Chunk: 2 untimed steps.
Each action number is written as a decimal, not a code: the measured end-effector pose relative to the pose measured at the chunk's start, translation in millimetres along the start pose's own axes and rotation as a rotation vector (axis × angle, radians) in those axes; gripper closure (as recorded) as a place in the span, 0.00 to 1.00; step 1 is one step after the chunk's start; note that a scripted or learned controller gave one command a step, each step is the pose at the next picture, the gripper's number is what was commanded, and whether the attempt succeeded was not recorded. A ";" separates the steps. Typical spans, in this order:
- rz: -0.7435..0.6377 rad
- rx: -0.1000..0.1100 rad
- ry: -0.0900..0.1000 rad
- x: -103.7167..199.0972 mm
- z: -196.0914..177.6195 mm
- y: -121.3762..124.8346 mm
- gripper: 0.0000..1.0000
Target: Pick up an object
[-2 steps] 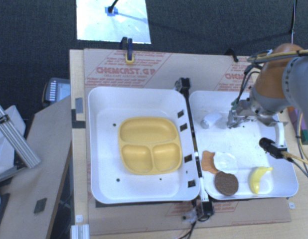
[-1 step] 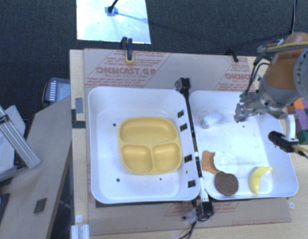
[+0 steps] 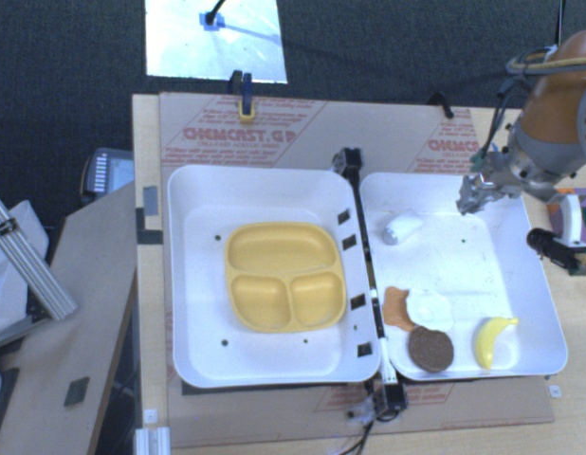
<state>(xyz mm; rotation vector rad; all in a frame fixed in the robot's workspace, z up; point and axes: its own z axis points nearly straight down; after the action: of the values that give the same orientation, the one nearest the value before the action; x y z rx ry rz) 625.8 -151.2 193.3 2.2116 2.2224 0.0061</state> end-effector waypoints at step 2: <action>-0.004 0.006 0.003 47.5 -40.1 -6.0 1.00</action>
<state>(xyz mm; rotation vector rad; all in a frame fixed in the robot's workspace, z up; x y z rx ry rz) 619.3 -103.7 233.3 2.2120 2.2311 0.0025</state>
